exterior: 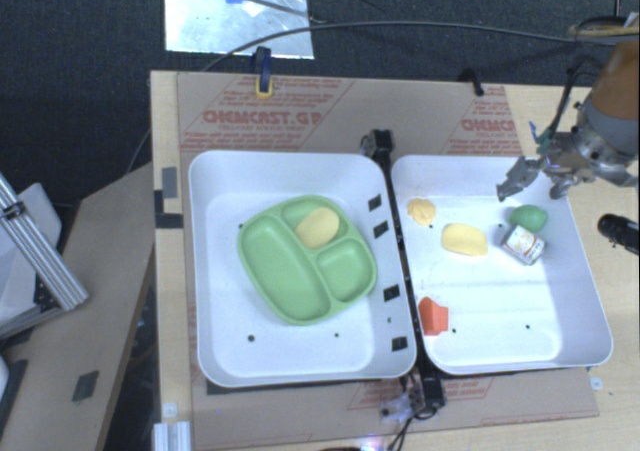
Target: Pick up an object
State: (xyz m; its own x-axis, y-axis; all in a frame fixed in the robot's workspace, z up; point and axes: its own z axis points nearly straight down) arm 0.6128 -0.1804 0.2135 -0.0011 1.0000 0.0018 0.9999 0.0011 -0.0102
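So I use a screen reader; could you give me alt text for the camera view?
A grey robot arm's tool hovers open above the right bin, near a small green-capped bottle, with nothing between its fingers. That bin also holds two yellow pieces and an orange one; the left bin holds a green divided tray with a yellow piece.

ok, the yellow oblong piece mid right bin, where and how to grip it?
Grip the yellow oblong piece across its short width, at the middle, coming straight down. It lies flat with its long axis roughly left-right and bare bin floor around it; the small jar lies apart on its right, so closing front-to-back likely avoids it.
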